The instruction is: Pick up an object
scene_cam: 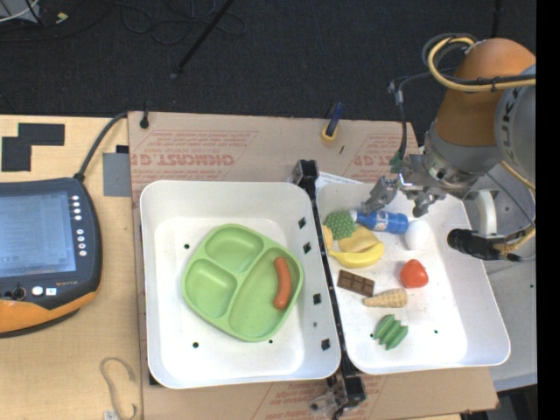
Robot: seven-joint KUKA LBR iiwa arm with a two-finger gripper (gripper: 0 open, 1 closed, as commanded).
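In the right bin you have a small heap of plastic toy foods. A blue bottle with a white end (386,222) lies on its side near the far wall, with a green bumpy broccoli-like piece (340,225) just to its left. A yellow banana (357,254) lies below them, touching the green piece. A brown chocolate bar (355,283) lies flat, a tan ice-cream cone (387,299) beside it. A red tomato-like piece (414,274) sits apart; a green ridged vegetable (390,332) lies nearest you.
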